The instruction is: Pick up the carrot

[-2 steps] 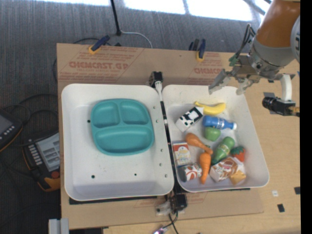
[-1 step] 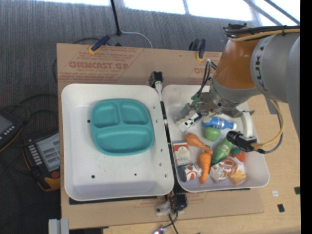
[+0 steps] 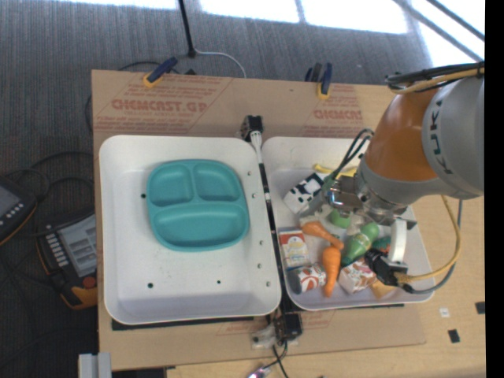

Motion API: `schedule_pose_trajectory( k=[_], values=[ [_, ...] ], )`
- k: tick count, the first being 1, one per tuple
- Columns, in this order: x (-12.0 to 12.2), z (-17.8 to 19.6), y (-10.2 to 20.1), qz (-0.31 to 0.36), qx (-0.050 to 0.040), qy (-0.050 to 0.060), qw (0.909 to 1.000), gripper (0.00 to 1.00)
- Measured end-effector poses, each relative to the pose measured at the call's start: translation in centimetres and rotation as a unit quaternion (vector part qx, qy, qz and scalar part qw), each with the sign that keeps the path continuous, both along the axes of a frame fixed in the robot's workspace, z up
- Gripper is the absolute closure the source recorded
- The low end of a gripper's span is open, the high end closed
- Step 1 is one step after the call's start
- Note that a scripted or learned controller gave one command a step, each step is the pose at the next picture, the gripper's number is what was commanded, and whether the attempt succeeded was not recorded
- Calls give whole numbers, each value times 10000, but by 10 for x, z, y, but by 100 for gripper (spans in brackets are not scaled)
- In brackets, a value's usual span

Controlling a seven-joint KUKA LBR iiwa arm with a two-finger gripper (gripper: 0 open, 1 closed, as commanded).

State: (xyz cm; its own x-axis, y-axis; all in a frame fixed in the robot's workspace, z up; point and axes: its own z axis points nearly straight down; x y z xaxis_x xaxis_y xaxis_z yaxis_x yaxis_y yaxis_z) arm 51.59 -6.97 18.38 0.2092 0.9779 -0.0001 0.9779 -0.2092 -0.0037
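Note:
An orange carrot lies point-down in the right bin, near the front, and its top end meets a green piece. A second orange, carrot-like piece lies just above it, pointing left. My gripper hangs low over the middle of this bin, just above and to the right of both orange pieces. The grey and orange wrist hides the bin's right part. Nothing shows as held.
A teal divided plate sits in the left bin. The right bin also holds a black-and-white carton, a small printed box, a red-and-white item and a yellow item. Cables trail around the wrist.

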Motion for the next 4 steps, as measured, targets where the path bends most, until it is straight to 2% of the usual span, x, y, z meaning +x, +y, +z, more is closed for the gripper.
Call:
schedule_pose_trajectory(
  k=[1,2,3,4],
  values=[
    [-21,-79,-24,-642,1,-29,9979,0],
    [-20,-69,-24,-642,-2,-44,9979,100],
    [63,29,18,-2559,-18,-6,9667,100],
    [92,-56,-30,-2888,-15,-46,9574,100]
  ],
)
